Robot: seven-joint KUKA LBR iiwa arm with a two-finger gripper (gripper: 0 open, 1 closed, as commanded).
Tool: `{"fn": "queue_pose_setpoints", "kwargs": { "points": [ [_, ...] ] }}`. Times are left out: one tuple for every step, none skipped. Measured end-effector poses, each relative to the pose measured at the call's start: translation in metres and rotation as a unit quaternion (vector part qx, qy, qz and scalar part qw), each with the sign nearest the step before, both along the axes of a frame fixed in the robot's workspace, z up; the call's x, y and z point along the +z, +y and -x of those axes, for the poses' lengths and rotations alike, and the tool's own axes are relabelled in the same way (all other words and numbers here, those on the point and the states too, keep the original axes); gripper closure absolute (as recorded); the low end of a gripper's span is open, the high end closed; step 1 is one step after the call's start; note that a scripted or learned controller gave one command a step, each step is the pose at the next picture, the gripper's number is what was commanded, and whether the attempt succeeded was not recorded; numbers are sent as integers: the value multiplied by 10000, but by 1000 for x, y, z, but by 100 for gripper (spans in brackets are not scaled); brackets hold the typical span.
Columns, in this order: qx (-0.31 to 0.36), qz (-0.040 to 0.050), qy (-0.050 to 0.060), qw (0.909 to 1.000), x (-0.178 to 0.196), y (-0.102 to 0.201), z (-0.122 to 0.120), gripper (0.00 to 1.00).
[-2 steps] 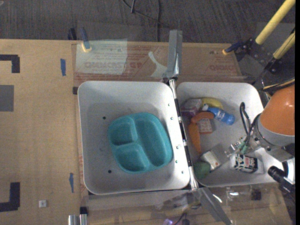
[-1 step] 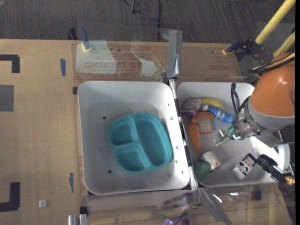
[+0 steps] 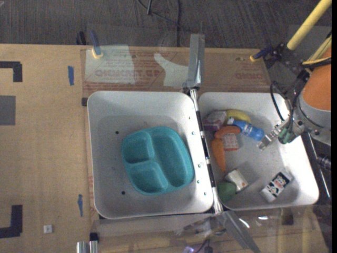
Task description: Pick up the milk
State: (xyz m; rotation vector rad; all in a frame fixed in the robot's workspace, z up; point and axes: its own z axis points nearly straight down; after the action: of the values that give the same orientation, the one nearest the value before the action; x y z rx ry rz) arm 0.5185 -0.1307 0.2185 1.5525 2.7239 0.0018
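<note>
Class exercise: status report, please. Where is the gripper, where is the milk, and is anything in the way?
Gripper over right bin, nothing between its fingers. Milk carton lying near the bin's front right corner, untouched. Blue bottle close beside the gripper; path to milk open.

Two shallow white bins side by side on a tan counter [image 3: 42,157]. In the left bin [image 3: 105,109], a teal divided plate [image 3: 157,161] lying flat, three compartments. In the right bin [image 3: 303,194], a cluster along the left wall: a yellow banana [image 3: 238,115] at the far end, a blue bottle [image 3: 248,130] just near of it, an orange carrot [image 3: 218,154], a red-labelled packet [image 3: 230,140], a small tan carton [image 3: 237,179] and a green round fruit [image 3: 226,191] at the near corner. Well apart, toward the near right corner, a black-and-white milk carton [image 3: 276,186] lying on its side. Above the right bin's right side, the pincer [image 3: 268,140], near the blue bottle's right end, reaching in from the right below the orange band [image 3: 318,88]. Blue tape strips [image 3: 70,76] on the counter at left.
</note>
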Motion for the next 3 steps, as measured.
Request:
{"fn": "queue_pose_setpoints", "kwargs": {
  "points": [
    [-2,-1,2,10000,0,0,0,0],
    [1177,3,-11,9930,-130,-43,37,0],
    [1154,39,-79,9933,-118,-45,34,100]
  ]
}}
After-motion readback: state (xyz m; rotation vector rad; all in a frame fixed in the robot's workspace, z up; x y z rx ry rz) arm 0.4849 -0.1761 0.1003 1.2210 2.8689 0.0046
